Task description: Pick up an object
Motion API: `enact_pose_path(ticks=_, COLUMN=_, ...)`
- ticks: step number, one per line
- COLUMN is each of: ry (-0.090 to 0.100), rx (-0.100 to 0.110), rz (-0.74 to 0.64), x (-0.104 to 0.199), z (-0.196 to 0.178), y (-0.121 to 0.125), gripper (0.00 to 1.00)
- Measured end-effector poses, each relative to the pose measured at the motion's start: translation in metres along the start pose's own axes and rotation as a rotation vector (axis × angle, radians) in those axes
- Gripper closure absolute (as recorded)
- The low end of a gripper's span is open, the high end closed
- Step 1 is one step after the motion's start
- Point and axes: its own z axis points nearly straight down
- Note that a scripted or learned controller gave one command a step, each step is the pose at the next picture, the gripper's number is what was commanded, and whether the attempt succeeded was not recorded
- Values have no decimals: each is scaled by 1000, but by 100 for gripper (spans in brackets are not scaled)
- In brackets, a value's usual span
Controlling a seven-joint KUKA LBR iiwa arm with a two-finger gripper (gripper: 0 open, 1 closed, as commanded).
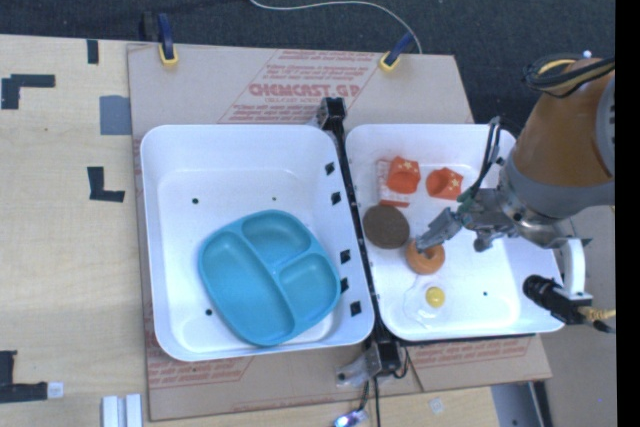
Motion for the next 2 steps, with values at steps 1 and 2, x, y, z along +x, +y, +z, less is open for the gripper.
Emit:
enact_pose_path(ticks=1, ry=-2, rx=-11, rz=-4, x=0, z=-5, y=2, gripper=0)
enact_pose_path(ticks=2, ry=-1, rx=-5, rz=-3, x=4, z=56, y=10, gripper=0)
